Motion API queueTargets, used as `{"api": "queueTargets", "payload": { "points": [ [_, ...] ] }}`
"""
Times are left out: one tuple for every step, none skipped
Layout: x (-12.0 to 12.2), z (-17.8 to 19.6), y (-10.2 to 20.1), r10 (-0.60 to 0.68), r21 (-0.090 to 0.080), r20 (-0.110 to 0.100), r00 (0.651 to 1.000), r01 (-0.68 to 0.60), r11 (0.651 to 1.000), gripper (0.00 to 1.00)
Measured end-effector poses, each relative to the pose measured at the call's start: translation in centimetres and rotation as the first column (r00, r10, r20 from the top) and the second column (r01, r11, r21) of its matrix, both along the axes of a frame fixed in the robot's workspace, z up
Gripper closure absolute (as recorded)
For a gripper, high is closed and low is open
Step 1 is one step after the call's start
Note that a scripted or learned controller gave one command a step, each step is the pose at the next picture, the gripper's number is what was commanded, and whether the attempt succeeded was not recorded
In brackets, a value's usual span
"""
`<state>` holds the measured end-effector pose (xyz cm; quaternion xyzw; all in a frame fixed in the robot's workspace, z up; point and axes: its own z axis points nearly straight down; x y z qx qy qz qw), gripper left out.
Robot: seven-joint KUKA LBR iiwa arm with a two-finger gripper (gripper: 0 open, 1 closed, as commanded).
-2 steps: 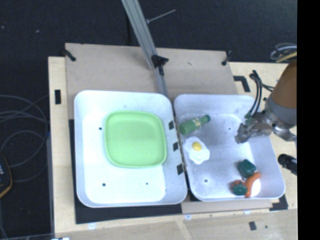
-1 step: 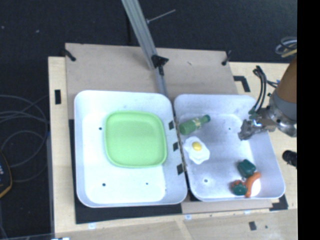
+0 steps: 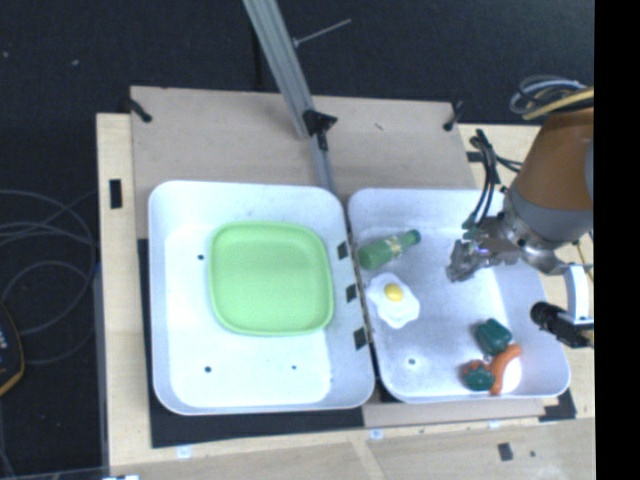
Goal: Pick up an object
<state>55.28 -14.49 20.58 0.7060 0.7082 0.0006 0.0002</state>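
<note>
the arm point(image 3: 555, 183) comes in from the right, its hand point(image 3: 468, 258) low over the upper middle of the right bin point(image 3: 430, 208). whether the hand is released or clenched cannot be told from this view; nothing shows between its tips.

in the right bin a green bottle point(image 3: 386, 248) lies on its side near the left wall, its neck pointing toward the hand but apart from it. just below the bottle sits a fried egg point(image 3: 393, 301), white with a yellow yolk, close to the divider between the bins. in the lower right corner a dark green block point(image 3: 492, 335) lies beside an orange and white carrot point(image 3: 506, 366), with a small green and red piece point(image 3: 477, 375) touching the carrot's left side. these three are well apart from the hand.

the left bin point(image 3: 180, 298) holds a light green plate point(image 3: 270, 277), lying flat near its middle.

both bins rest on the counter point(image 3: 220, 128), and a grey pole point(image 3: 285, 58) slants in from the top to the bins' shared edge.
</note>
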Motion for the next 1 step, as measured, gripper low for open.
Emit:
{"api": "queueTargets", "payload": {
  "points": [
    [-0.98, -0.15, 5.38, 0.000, 0.000, 0.000, 1.000, 0.000, 1.000, 1.00]
  ]
}}
